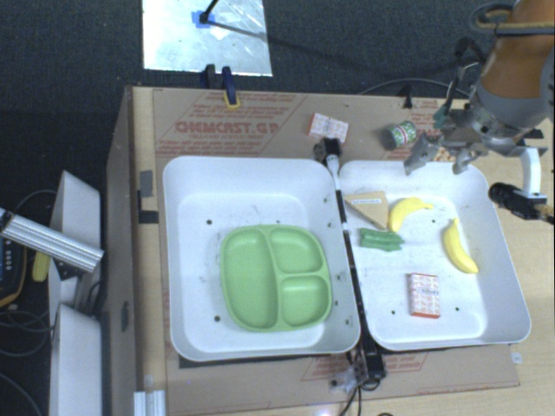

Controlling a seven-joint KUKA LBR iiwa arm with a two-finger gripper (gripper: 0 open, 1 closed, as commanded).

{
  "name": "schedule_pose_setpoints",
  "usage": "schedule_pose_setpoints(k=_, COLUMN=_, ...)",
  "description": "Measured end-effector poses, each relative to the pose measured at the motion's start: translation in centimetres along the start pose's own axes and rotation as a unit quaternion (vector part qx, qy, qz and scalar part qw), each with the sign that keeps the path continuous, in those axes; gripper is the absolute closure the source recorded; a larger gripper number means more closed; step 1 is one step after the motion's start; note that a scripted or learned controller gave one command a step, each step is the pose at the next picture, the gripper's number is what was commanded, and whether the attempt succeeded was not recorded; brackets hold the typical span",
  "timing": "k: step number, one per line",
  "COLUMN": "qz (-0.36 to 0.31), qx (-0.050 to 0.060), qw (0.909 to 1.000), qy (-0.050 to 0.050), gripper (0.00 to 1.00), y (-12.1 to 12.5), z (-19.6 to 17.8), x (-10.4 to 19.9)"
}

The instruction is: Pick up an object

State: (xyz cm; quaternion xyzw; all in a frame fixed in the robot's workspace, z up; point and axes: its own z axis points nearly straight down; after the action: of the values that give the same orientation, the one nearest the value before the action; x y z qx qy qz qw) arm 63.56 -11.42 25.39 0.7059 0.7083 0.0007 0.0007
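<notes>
Your gripper (440, 156) hangs over the far rim of the right bin (507, 315), at that bin's back edge; its two fingers stand spread apart with nothing between them.

Reading left to right from the left bin (186, 232): a green divided plate (276, 277) lies in the middle of it. Across the seam, in the right bin, you meet a tan wedge (368, 206), then a small green piece (380, 240) just beside and nearer the camera, then a curved yellow banana (408, 211), a red-and-white packet (423, 295) toward the front, and a second banana (459, 247) furthest right. A small round can (401, 133) sits outside the bins, on the cardboard behind them.

The curved banana is the nearest candidate: it lies toward the camera and slightly left of the gripper, with its long axis running roughly left to right. Judge your approach as a short descent forward, fingers closing across that axis.
</notes>
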Motion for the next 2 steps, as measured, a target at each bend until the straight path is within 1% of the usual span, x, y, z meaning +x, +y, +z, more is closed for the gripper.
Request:
schedule_pose_setpoints(k=1, qz=0.002, qx=-0.003, qw=1.0, qy=-0.002, gripper=0.0, y=-0.5, z=15.6, x=-1.2)
schedule_pose_setpoints(k=2, qz=0.001, qx=-0.005, qw=1.0, qy=-0.002, gripper=1.0, y=-0.4, z=14.5, x=-1.2)
